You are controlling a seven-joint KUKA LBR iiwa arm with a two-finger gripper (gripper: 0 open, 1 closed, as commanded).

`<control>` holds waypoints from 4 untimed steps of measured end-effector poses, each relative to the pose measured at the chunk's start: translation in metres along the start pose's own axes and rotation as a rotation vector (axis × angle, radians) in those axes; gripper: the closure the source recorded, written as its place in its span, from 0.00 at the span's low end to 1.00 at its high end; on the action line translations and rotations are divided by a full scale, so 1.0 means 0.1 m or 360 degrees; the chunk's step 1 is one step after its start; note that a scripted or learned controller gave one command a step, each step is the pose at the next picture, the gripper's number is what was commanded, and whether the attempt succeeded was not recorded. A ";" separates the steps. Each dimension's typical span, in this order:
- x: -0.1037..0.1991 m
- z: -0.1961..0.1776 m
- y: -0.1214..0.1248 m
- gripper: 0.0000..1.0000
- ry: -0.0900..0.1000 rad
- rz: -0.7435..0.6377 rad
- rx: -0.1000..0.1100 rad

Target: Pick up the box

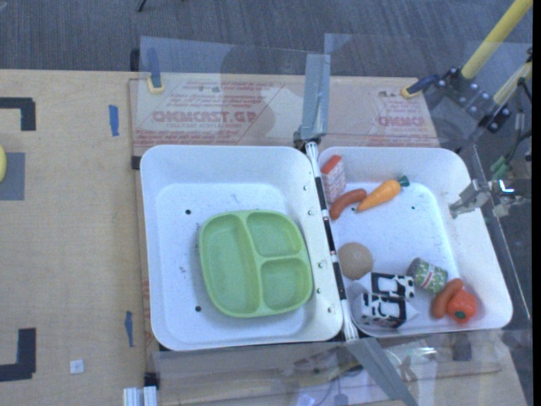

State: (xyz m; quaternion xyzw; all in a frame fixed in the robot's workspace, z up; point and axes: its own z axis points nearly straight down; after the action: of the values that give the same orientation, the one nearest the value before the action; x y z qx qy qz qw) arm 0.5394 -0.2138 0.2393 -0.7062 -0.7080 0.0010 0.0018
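One box [388,299], two carrots [379,194], one green tray [255,262].

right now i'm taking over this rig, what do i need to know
Box: the black-and-white box lies in the right bin, at its edge nearest the bottom of the view, just below a brown ball and left of a green can.
A small red-and-white carton sits in the same bin's far left corner.
Done: nothing, the box rests in the bin.
Left: the whole pick.
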 end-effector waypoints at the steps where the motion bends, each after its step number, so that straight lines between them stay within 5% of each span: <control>1: 0.23 1.34 -0.31 0.00 -0.0001 -0.0124 -0.0007; 2: 0.22 1.26 -0.30 1.00 -0.0001 -0.0121 -0.0011; 3: -0.06 1.54 -0.55 1.00 0.0005 -0.0356 -0.0015; 4: 0.67 0.57 -0.53 1.00 -0.0003 0.0119 -0.0005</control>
State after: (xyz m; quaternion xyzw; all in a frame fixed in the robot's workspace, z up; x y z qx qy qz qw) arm 0.4861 -0.1466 0.1829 -0.7321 -0.6812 0.0006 0.0001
